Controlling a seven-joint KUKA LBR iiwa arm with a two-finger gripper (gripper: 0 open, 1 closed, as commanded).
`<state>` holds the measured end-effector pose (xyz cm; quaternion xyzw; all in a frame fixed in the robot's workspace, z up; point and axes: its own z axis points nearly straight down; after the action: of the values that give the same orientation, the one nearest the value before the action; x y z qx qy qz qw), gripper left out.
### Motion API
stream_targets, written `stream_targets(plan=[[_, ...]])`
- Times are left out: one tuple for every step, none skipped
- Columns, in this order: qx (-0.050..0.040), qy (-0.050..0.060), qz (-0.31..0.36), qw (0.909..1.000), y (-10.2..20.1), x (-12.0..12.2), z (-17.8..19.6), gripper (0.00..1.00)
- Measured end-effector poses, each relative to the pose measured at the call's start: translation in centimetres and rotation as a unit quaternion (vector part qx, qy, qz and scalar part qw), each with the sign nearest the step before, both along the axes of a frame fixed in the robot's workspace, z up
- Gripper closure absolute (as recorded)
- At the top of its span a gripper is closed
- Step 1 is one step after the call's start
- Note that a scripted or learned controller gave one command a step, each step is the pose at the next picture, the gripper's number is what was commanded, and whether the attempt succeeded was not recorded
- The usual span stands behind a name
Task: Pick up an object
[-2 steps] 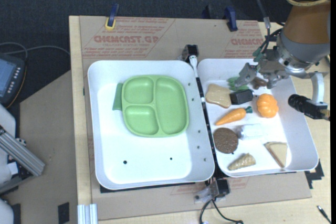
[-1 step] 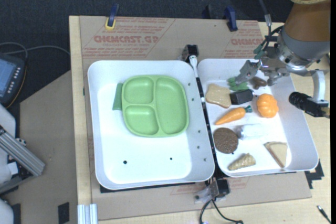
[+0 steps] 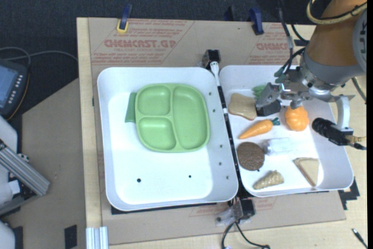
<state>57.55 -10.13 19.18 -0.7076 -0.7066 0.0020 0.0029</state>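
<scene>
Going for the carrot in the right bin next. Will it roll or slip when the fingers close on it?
The carrot looks smooth and tapered, so it may squirt toward its thin end. It lies flat on the right bin, round-bodied, so a side nudge could probably roll it. It looks like light, stiff plastic.

A robotics lab: a brown cardboard-covered bench [image 3: 175,38] held by blue and yellow clamps [image 3: 123,19], loose black cables [image 3: 41,58] over dark carpet at left, aluminium framing [image 3: 23,169] near left.
</scene>
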Motion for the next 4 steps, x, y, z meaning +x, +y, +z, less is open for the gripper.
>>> stream_targets(plan=[[0.0002, 0.000, 0.000, 1.0000, -0.5, -0.5, -6.1, 0.00], [-0.0024, -0.008, 0.001, 1.0000, -0.6, -0.1, -10.5, 0.00], [-0.0046, -0.014, 0.000, 0.9999, -0.8, 0.1, -9.0, 1.00], [-0.0011, -0.006, 0.002, 1.0000, 0.1, 0.2, -4.2, 1.00]])
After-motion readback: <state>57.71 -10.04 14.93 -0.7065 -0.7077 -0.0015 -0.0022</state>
